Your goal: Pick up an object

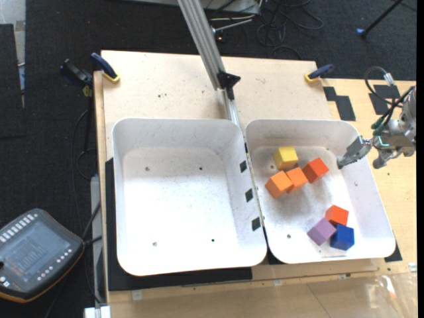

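Observation:
Several small cubes lie in the right bin [371,240]. A yellow cube [287,157] sits near the back. In front of it are two orange cubes [279,183] [296,177] and a red-orange cube [317,169]. Toward the front right, another red-orange cube [337,214], a purple cube [322,231] and a blue cube [342,237] are clustered together. My gripper [366,158] hovers at the right bin's far right rim, open, with nothing between its fingers. It is to the right of the red-orange cube and apart from it.
The left bin [126,177] stands beside the right one. A metal pole [202,32] slants in from the back to the gap between the bins. Clamps [106,68] [319,73] sit at the bench's back corners. A handheld pendant [33,254] lies at the front left.

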You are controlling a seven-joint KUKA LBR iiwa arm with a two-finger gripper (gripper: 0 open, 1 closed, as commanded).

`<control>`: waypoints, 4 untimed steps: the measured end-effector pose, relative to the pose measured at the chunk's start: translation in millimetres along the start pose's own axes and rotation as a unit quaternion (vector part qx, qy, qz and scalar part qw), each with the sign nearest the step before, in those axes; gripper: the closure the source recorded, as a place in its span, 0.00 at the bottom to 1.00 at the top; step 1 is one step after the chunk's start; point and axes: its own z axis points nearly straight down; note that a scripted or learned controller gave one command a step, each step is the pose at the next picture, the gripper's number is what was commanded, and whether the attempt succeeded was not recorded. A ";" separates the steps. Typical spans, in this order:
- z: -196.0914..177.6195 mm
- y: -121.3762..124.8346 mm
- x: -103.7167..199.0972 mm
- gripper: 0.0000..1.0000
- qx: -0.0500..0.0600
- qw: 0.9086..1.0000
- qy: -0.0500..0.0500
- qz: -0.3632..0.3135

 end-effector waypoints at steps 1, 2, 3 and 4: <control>-2.3 0.7 0.1 0.00 -0.002 1.000 -0.001 0.000; 60.8 5.4 0.5 0.00 0.001 1.000 0.000 0.001; 120.9 12.9 4.3 0.00 0.000 1.000 0.000 0.001; 166.3 18.4 6.9 0.00 0.000 1.000 0.000 0.001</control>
